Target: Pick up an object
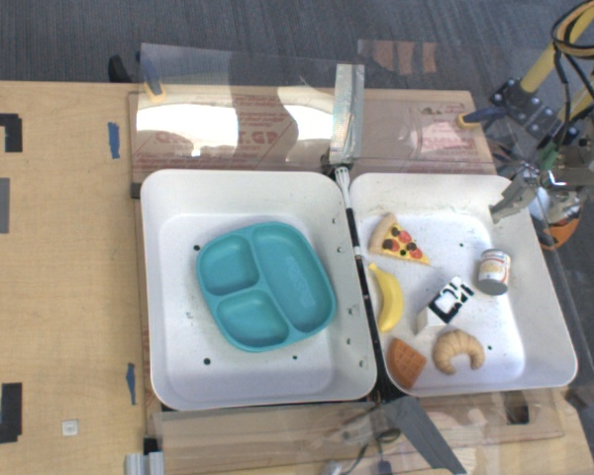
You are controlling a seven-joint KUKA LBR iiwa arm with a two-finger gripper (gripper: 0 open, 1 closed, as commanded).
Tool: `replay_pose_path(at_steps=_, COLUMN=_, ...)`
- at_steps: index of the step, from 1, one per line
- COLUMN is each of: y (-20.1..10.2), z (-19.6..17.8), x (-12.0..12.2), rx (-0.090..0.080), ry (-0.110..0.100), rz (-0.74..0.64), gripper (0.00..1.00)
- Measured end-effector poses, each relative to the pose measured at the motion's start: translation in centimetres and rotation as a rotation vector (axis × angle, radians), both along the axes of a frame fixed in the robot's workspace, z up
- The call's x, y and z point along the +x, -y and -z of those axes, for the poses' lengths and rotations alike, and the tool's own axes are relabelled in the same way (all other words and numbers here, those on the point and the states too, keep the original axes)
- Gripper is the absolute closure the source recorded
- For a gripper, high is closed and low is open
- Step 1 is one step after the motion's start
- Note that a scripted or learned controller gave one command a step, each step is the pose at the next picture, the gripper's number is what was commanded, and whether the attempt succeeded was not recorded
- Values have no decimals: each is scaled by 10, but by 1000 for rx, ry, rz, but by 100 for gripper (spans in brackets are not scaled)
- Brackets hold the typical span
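At the right edge of the camera view the end effector (515, 198) hangs over the far right rim of the right bin (535, 364). One grey finger (510, 201) slants down and to the left there, but I cannot tell whether the end effector is open or closed, and nothing is seen held in it. Behind it the arm (554, 137) runs up and to the right, wrapped with black and yellow cables (574, 28).

In the right bin lie six things, one of each. A small tin can (493, 270) is nearest the end effector. A pizza slice (397, 239) lies toward the far left corner. A banana (387, 297) lies along the left wall. A black and white block (449, 299) sits between the banana and the can. A croissant (457, 349) and an orange-brown wedge (406, 362) lie side by side near the front.

The left bin (168, 295) holds one teal tray (265, 285) with three compartments. The two bins touch along their middle edge and rest on the wooden worktop (49, 265).
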State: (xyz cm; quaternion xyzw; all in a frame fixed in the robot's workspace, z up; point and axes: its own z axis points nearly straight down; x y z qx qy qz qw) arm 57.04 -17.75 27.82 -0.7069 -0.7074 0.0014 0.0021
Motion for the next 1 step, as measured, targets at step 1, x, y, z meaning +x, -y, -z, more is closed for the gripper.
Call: replay_pose_path(at_steps=1, y=-49, z=73, x=67, rx=2, ry=-5, rz=-5, gripper=0)
